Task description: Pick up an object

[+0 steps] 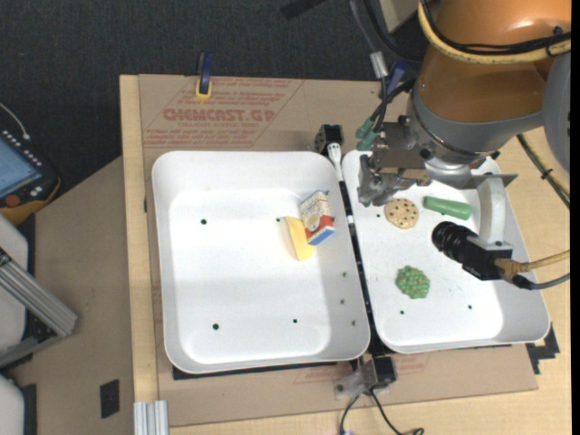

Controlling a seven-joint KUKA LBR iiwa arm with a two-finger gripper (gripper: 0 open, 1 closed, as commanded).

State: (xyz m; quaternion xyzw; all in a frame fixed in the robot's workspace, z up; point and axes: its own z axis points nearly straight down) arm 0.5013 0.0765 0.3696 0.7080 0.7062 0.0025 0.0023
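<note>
One gripper (372, 191) hangs from the grey and orange arm (489, 62) over the far left corner of the right bin (453, 329), close to the divide between the bins. Its dark fingers point down toward the bin floor, but from this slanted view I cannot tell how far apart they stand, and nothing shows between them.

Just to the right of the gripper lies a round tan cookie (401, 212) with dark specks, flat on the bin floor and apart from the gripper. Just beyond the cookie, further right, a green elongated piece (447, 207) lies on its side. Nearer the camera in the same bin sits a bumpy green clump like a broccoli floret (413, 282). A black cylindrical part (462, 247) with a cable reaches over the right side of this bin.

Across the divide, the left bin (236, 333) holds two things near its right wall: a small carton (317, 216) printed in white, red and blue, and a yellow wedge (299, 238) touching its near-left side. Both bins sit on a cardboard sheet (227, 107) with red printing, and a blue and yellow clamp (205, 78) grips its far edge.
</note>
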